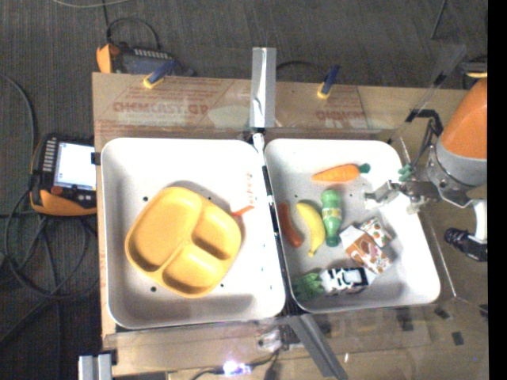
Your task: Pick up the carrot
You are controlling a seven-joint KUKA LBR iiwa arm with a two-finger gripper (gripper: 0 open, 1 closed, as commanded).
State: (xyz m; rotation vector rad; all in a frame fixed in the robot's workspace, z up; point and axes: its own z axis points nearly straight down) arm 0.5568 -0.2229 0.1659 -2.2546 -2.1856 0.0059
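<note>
Carrot (339,172) at twelve o'clock in right bin (412,291), lying flat, apart from banana (311,224) and green bottle (331,217). Likely light, rigid, smooth plastic; best pinched across thick orange middle. Tool (396,190) at three o'clock of it; opening impossible to tell.

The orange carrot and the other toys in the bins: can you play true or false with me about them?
1. The orange carrot with a green top lies in the right-hand white bin. True.
2. The end effector holds the carrot. False: it hangs to the right of the carrot, apart from it.
3. The yellow divided plastic plate sits in the left-hand white bin. True.
4. The yellow banana lies on the plate. False: it lies in the right-hand bin, beside the green bottle.
5. The carrot stands upright. False: it lies on its side.
</note>
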